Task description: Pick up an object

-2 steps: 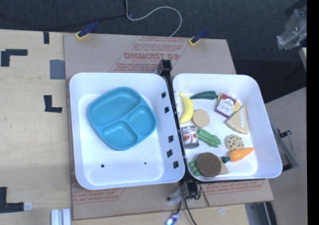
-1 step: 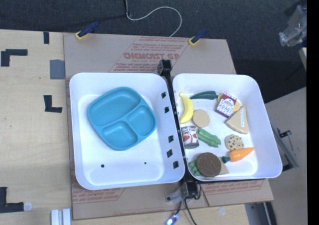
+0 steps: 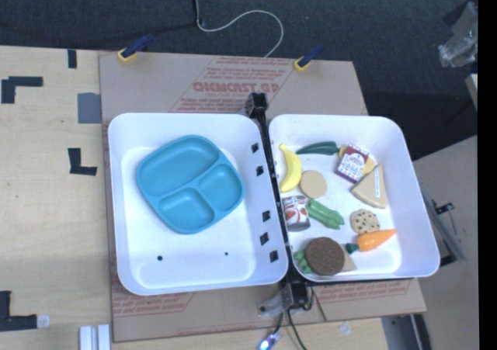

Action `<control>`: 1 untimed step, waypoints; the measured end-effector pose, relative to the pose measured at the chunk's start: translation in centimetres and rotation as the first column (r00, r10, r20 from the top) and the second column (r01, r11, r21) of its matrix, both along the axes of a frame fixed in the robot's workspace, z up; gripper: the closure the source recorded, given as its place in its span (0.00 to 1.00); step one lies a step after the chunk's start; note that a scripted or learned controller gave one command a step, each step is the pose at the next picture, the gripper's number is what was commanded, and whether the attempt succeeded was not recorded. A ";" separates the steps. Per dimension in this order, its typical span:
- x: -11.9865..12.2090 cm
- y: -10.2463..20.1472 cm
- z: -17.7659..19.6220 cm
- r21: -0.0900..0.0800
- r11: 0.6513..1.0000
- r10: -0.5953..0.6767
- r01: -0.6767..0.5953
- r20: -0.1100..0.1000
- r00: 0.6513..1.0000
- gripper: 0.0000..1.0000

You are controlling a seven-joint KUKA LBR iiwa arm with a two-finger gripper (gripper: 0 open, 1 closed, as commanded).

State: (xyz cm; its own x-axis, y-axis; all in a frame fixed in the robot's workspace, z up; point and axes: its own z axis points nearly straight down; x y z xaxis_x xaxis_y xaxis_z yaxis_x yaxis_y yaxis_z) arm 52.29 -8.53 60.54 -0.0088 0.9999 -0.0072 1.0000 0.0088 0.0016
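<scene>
1. Waiting off the bench, nothing picked yet; my fingers' state I cannot tell.
2. Toy food crowds the right bin (image 3: 404, 147): banana (image 3: 290, 168), carrot (image 3: 376, 239).
3. Next I reach in, choosing the carrot.

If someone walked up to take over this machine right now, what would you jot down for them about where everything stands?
Gripper: a part of the arm shows at the upper right, away from both bins; cannot tell whether it is open or shut.
Left bin: blue divided plate.
Right bin: banana, soda can, carrot, cookie, burger, green pepper and other toy food.
Done: nothing looks lifted.
Left: pick up one object; the carrot, lying near the bin's open edge, seems an easy choice.
</scene>
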 end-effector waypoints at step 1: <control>0.0 0.0 1.0 0.000 1.000 0.001 -0.001 0.000 1.000 1.00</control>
